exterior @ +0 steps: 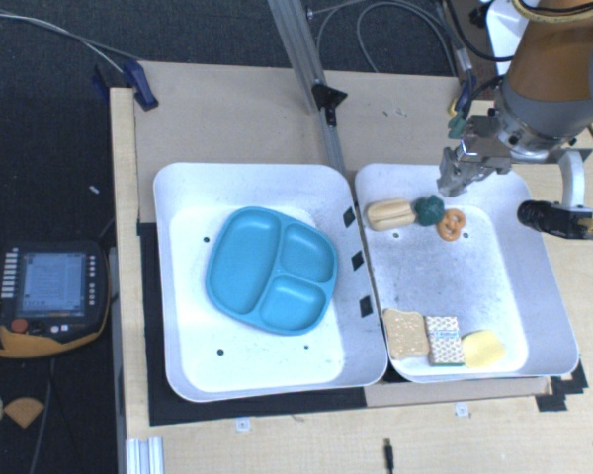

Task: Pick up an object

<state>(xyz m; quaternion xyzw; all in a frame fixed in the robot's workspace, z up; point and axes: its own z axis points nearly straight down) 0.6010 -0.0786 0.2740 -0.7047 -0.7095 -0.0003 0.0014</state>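
Up top, hand [455, 184] over right bin [534, 265] near teal object [430, 208]; grip state indiscernible.

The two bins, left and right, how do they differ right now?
The left bin holds one thing, a blue divided plate, while the right bin holds several small items: a bread roll and pretzel at the far end, crackers at the near end. The gripper hangs over the right bin, not the left. Both are shallow and white.
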